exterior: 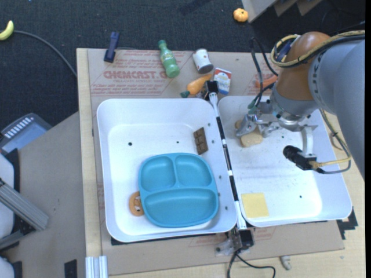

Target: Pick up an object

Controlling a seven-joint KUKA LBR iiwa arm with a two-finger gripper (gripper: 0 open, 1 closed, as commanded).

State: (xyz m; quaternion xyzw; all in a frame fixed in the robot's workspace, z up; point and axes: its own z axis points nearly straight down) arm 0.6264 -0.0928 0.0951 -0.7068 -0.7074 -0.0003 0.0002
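Camera view, slanted down over the counter (145,74): two white bins side by side, left bin (116,120) and right bin (324,204). Tool (258,125) low over the far left part of the right bin, just above a pale tan lump (250,139) lying on the bin floor there. Cannot tell whether spread or pressed together; too small and cluttered to read.

Likely step: closing in on the tan lump for a grasp. To do it well: centre over the lump, come straight down, straddle its narrow span, keep clear of the bin wall at left, close gently, lift plumb.

Tan lump: small, irregular, light beige, cracker- or bread-like, rough-edged, perhaps crumbly or slippery under a hard pinch.

Elsewhere in the right bin: flat yellow square (255,204) at the near left corner. In the left bin: blue divided plate (177,190), brown chocolate bar (200,141) near the right wall, small orange pretzel-like piece (136,204) beside the plate. On the far counter: green bottle (168,59), small can (202,59), carrot (197,86).
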